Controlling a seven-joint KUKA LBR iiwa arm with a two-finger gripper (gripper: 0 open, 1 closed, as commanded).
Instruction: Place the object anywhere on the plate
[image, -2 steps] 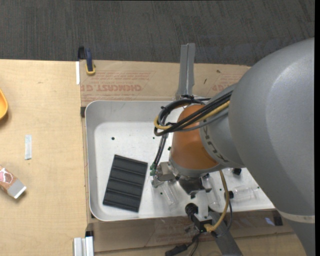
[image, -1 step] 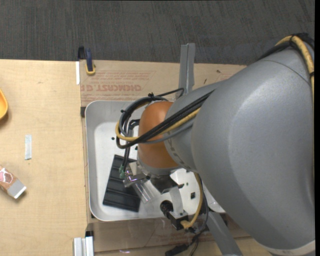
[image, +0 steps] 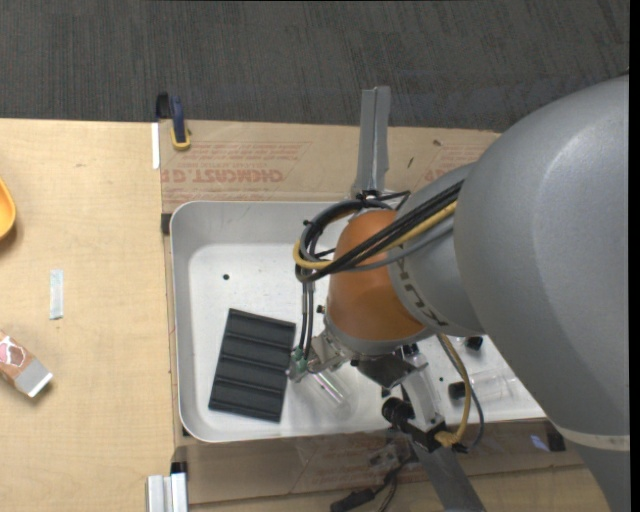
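A black ribbed rectangular plate (image: 250, 364) lies flat in the front left part of the white bin (image: 200, 250). My gripper (image: 316, 374) hangs low over the bin floor just off the plate's right edge, under the orange wrist band (image: 365, 290). A small greenish bit (image: 297, 358) shows at the gripper's left side, touching or just above the plate's right edge; I cannot make out what it is. The grey arm (image: 540, 260) hides the right half of the bin.
The bin rests on brown cardboard (image: 250, 170). On the wooden bench at left lie a small white strip (image: 56, 295), a red and white item (image: 22, 366) and an orange thing (image: 5, 210) at the edge. A grey post (image: 375, 130) stands behind the bin.
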